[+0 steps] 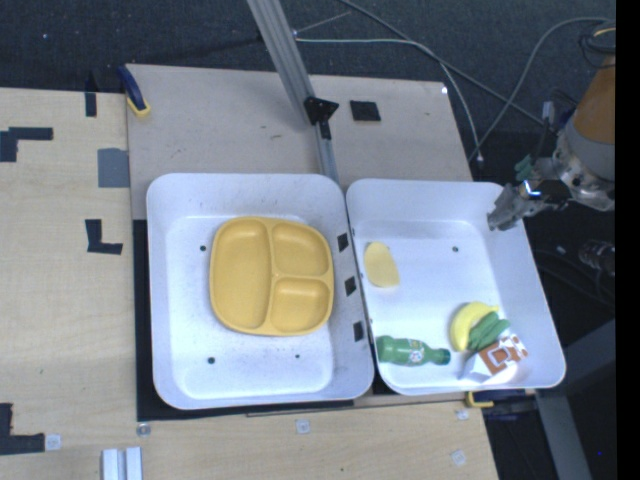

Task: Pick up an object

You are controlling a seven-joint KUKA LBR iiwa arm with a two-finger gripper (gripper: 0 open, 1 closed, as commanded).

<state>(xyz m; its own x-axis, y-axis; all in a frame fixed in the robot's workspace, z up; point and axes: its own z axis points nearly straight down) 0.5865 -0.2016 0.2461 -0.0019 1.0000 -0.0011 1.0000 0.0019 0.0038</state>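
A: State the edges and the free room.

B: Two white bins sit side by side. The left bin (170, 298) carries one yellow divided plate (270, 274), with bare floor on every side of it. The right bin (430, 203) has open floor through its middle and far half.

A: Gripper position?

B: The gripper (507, 213) hangs over the right bin's far right rim. Whether it is open or closed cannot be determined.

A: Objects relative to it?

B: All lie nearer the camera, apart from it. One pale yellow piece (381, 265) lies near the left wall. One green bottle (411, 351) lies along the near wall. One banana (471, 320), one green item (486, 330) and one orange-and-white package (502, 353) cluster in the near right corner.
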